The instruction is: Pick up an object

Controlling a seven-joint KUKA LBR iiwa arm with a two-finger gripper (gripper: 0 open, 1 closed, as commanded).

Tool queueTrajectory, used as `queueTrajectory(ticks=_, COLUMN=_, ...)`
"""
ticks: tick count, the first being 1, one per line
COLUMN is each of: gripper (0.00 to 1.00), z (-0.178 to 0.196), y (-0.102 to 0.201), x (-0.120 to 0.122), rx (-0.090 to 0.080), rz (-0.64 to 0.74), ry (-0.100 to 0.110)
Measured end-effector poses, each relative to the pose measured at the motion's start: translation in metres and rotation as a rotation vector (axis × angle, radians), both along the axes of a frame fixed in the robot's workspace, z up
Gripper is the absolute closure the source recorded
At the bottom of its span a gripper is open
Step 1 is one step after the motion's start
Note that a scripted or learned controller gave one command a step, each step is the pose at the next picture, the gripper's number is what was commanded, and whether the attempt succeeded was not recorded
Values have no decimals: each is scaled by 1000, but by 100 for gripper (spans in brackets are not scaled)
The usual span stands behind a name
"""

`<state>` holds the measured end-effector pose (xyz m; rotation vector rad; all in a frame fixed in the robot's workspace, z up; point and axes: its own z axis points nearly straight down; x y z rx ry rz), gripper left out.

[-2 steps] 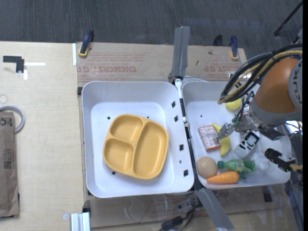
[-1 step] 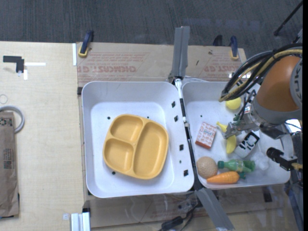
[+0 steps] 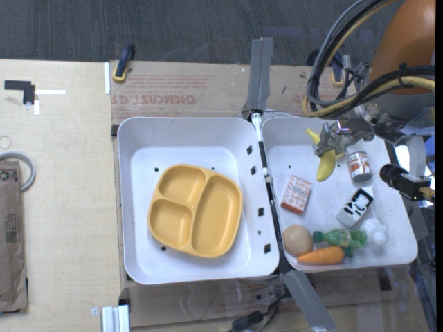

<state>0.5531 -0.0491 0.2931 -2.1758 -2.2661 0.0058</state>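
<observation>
The right bin (image 3: 277,140) holds several objects. A yellow banana (image 3: 325,163) lies near its back, and my gripper (image 3: 337,139) hangs right over the banana's upper end. Cables and the wrist hide where it meets the fruit. Around it lie a small orange-and-white carton (image 3: 297,194), a little can with a red label (image 3: 358,166), a white-and-black packet (image 3: 355,206), a tan ball (image 3: 297,239), a green bottle (image 3: 340,237) and an orange carrot (image 3: 322,256).
The left bin (image 3: 131,185) carries a yellow divided plate (image 3: 196,209). A grey divider (image 3: 260,75) runs between the bins at the back. Black cables (image 3: 346,33) loop above the right bin. A brown paper bag (image 3: 10,234) lies on the bench at far left.
</observation>
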Motion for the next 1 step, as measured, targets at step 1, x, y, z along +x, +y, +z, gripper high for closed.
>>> queueTrajectory(ticks=1, gripper=100, z=-75, y=10, x=-20, rx=0, rz=-151, ry=2)
